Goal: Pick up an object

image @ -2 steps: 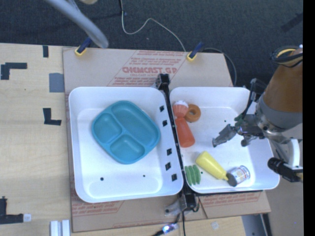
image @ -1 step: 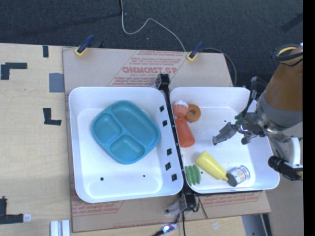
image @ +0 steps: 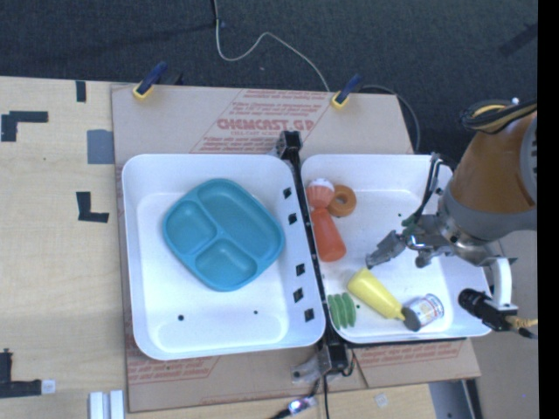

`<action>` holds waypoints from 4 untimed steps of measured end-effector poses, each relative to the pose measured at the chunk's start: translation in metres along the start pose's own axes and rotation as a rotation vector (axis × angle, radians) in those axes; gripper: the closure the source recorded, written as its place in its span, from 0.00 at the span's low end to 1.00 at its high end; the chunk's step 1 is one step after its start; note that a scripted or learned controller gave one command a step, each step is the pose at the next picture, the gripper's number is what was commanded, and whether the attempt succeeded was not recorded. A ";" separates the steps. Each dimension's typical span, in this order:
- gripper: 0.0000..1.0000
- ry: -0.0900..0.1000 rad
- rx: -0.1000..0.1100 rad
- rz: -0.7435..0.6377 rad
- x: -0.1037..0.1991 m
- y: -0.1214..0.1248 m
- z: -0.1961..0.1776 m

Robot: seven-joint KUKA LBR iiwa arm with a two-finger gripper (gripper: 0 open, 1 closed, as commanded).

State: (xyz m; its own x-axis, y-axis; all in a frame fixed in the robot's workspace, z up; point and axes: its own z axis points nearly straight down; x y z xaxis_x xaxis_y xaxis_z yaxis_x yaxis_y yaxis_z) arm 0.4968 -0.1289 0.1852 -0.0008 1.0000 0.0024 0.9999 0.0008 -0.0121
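Two shallow white plastic bins [image: 140, 234] sit side by side; one blue compartmented plastic plate [image: 224, 233] lies in the left bin; the right bin holds one orange bottle with a white cap [image: 326, 225], one orange ring [image: 341, 201], one yellow bottle [image: 376, 294], one small green ridged piece [image: 341, 310] and one small silver can [image: 424, 312]; two yellow-and-blue clamps [image: 149, 80] grip the cardboard sheet's far edge.

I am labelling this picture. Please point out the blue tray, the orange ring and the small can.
blue tray [image: 224, 232], camera view, on its middle divider.
orange ring [image: 341, 202], camera view, on its band.
small can [image: 425, 311], camera view, on its side.
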 end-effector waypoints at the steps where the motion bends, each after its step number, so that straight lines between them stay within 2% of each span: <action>1: 0.00 0.001 0.001 0.000 -0.001 -0.004 0.048; 2: 0.00 -0.002 -0.004 0.001 -0.001 -0.005 0.104; 3: 1.00 -0.001 -0.002 0.000 -0.001 -0.004 0.094; 4: 1.00 -0.002 -0.009 -0.001 -0.004 0.005 0.044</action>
State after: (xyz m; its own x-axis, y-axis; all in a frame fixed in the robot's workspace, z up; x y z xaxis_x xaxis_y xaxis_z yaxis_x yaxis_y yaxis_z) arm 0.5017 -0.1331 0.1416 -0.0019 1.0000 0.0008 1.0000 0.0019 -0.0035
